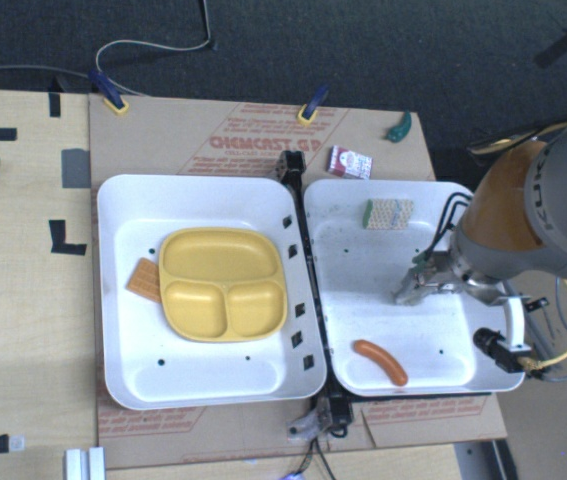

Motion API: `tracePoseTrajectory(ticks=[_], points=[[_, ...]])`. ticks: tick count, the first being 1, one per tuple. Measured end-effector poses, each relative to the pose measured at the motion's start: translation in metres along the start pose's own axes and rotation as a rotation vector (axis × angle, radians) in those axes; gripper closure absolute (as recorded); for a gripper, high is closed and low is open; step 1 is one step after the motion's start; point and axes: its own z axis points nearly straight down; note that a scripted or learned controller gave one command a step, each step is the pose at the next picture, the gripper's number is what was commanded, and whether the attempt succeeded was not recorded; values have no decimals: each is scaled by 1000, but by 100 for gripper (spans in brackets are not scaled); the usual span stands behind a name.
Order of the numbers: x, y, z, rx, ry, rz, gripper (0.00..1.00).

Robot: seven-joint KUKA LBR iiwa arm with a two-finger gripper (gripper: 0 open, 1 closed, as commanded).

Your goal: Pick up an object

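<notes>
Hovering low over right bin (443,193) centre, gripper (410,290) grips nothing visible; finger spread unclear, view too blurred. Sausage (380,361) lies near bin's front edge, apart from gripper. Probably light, slightly soft, rounded, slippery: pinch across middle.

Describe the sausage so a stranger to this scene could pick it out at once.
Find the right bin of the two white ones. The sausage lies near its front edge, in front of the claw. It is a slim orange-red link, unlike the pale speckled sponge at the far edge.
</notes>
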Motion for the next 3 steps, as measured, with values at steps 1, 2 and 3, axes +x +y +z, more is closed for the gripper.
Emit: tracePoseTrajectory(ticks=[1, 2, 3], points=[[0, 0, 0, 0, 0, 0, 0], [18, -48, 10, 2, 2, -1, 0], [61, -48, 10, 1, 2, -1, 0]])
